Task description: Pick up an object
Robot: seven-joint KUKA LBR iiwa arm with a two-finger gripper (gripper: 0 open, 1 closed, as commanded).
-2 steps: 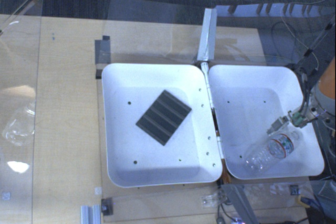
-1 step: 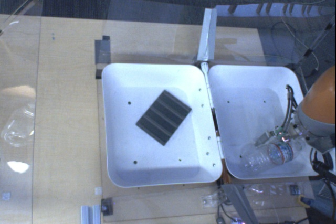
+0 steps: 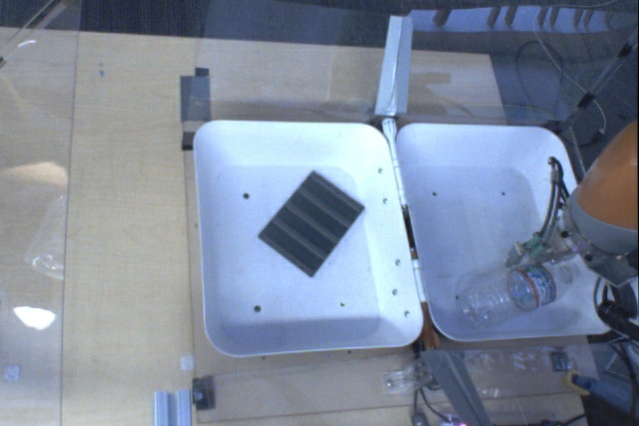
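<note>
1. two shallow white bins sit side by side on the wooden bench (image 3: 120, 244), the left bin (image 3: 225, 314) and the right bin (image 3: 449, 165), touching along a shared middle edge.
2. left bin has one thing in it: a dark ribbed panel (image 3: 312, 222), flat on the floor, turned diagonally so its corners point near, far, left and right. it lies roughly mid-bin, a bit toward the far right, clear of all the walls.
3. right bin holds a clear plastic bottle (image 3: 504, 292) lying on its side in the near part of the bin, close to the near wall. it's see-through, so the outline is faint (the label band toward its right end is the easiest bit to spot).
4. the arm (image 3: 611, 200) comes in from the right, orange band showing over the right bin's right edge, with cables running down beside it.
5. the gripper (image 3: 534, 254) is down low in the right bin, just at the right end of the bottle, touching or nearly so. can't tell whether the fingers are apart or together, too small and cluttered there, and i can't see the bottle actually between them.
6. a grey metal bar (image 3: 394, 70) stands up at the far end of the seam between the bins.
</note>
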